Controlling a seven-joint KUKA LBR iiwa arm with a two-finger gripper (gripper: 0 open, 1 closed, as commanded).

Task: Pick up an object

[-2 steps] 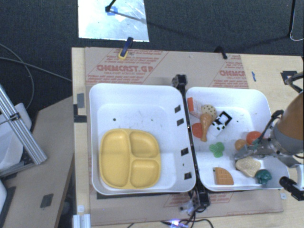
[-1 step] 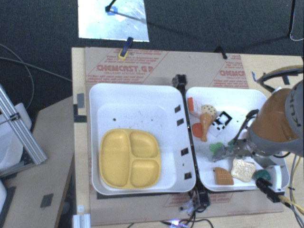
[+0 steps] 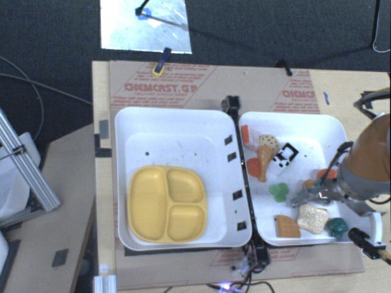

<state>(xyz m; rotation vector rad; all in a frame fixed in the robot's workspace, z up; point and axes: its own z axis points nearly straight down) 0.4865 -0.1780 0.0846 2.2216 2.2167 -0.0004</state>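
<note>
My gripper (image 3: pixel 310 195) is low inside the right bin (image 3: pixel 317 126), reaching in from the right under the orange-banded wrist (image 3: pixel 369 160). Its tip is just right of a green broccoli toy (image 3: pixel 279 191) and just above a pale bread slice (image 3: pixel 313 218). A small orange-red piece (image 3: pixel 325 174) lies right behind it. An orange waffle wedge (image 3: pixel 286 226) and a dark green piece (image 3: pixel 336 227) lie by the bin's front wall. Further left are an ice-cream cone (image 3: pixel 264 155), a black-and-white marked block (image 3: pixel 285 155) and an orange-red packet (image 3: pixel 248 136).
The left bin (image 3: pixel 177 127) holds a yellow three-compartment tray (image 3: pixel 167 203). A black divider with clips (image 3: pixel 239 163) runs between the bins. A metal frame (image 3: pixel 24 170) stands off the bench at the left.
</note>
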